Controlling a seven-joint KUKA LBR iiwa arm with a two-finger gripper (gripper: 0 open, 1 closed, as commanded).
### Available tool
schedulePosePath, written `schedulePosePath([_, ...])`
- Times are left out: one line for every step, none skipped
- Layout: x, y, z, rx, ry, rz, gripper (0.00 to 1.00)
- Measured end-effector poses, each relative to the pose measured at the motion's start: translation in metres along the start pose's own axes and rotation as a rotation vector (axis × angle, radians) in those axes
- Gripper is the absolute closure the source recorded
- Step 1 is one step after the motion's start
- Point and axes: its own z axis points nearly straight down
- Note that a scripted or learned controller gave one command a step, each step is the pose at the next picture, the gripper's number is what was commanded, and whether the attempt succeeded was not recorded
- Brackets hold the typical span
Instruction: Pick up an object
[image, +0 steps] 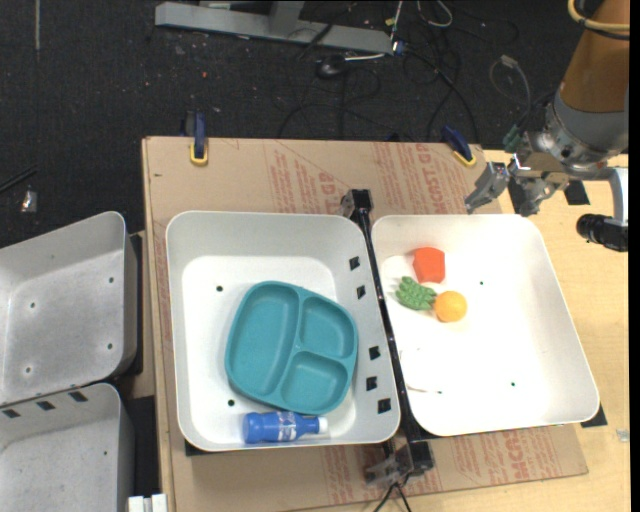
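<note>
Two white bins sit side by side on the bench. The left bin (190, 240) holds a big teal plate (292, 346) with three parts. The plate lies flat in the middle of that bin and takes up most of its floor. A small blue bottle (282, 428) with a white cap lies on its side along the near edge of the left bin, just below the plate.

The right bin (520, 350) holds three small things, all close together near its left side. An orange block (429, 264) sits closest to the far edge. A green toy (414, 294) lies just below it, near the wall between the two bins. A yellow ball (451, 306) rests right beside the green toy, touching it or almost touching it.

The bins stand on a brown cardboard sheet (260, 175) with red print. Blue and yellow clamps (199, 140) hold the sheet at its far edge. Past the bench the floor is dark, with black cables (440, 70) lying on it. More white trays (60, 300) sit off to the left.

The gripper (515, 185) hangs over the far right corner of the right bin, just past its rim. Its fingers look spread apart, with nothing between them. It is well apart from the three small things.

Most of the right bin's floor is bare, from the middle to the right and near edges.
</note>
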Motion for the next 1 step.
schedulePosePath([0.0005,0.0017,-0.0083,-0.012,-0.002,-0.002,0.00])
